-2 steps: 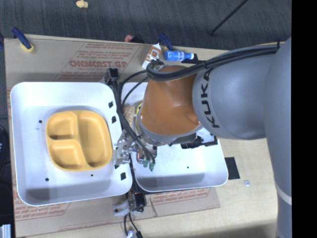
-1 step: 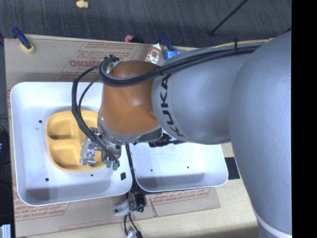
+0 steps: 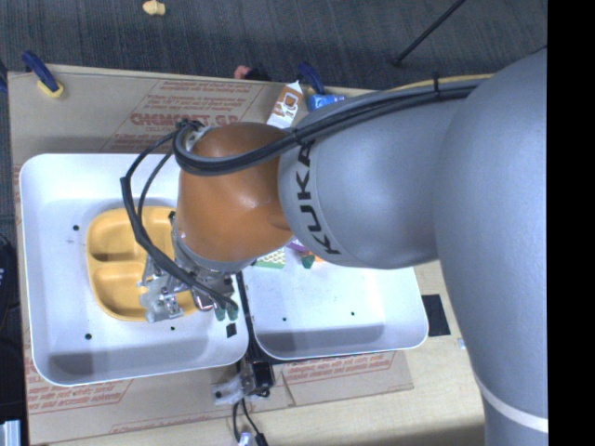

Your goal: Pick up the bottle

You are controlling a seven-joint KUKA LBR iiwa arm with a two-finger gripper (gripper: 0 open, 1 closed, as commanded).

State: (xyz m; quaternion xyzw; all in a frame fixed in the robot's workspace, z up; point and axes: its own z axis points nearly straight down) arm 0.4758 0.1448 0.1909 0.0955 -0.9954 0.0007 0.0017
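Gripper [image 3: 172, 300] is down over the yellow tray [image 3: 116, 258] in the left bin [image 3: 46, 212], finger state hard to tell, bottle hunt looks early

Two shallow bins sit side by side on a sheet of cardboard [image 3: 139, 110] that covers the bench. In the left bin [image 3: 46, 249] lies a divided tray [image 3: 116, 268], near the bin's middle. The robot arm [image 3: 390, 193] reaches in from the right, passing over the right bin [image 3: 372, 314] and hiding most of it. Its gripper [image 3: 172, 300] hangs over the tray's right edge, close to the wall where the two bins meet. A few small items [image 3: 279, 260] lie in the right bin, just under the arm. Behind the bins, a small carton [image 3: 286, 105] rests at the cardboard's far edge.
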